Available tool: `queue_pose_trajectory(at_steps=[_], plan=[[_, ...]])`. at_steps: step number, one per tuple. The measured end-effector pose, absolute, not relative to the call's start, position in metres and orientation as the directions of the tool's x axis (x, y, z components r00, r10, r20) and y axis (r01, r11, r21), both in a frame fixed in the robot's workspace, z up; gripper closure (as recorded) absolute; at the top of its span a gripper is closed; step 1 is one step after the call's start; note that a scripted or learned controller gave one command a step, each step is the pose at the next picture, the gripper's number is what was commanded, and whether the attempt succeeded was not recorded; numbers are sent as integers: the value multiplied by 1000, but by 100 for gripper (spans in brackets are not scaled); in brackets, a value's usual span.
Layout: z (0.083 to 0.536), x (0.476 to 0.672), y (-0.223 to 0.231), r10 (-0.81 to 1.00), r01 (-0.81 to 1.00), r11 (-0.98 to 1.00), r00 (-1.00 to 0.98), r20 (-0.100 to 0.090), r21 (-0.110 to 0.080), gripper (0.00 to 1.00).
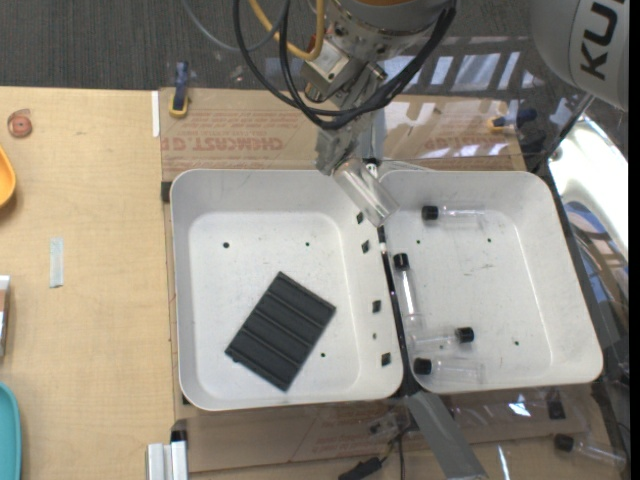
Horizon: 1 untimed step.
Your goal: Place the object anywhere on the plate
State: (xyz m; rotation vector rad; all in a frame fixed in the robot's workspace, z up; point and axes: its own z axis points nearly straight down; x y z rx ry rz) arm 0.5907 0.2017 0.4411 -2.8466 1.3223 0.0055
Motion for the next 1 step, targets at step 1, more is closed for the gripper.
queue_pose_trajectory(at_steps=[1], plan=[[440,555,219,-504,-504,-864,864,-5,-1,100]])
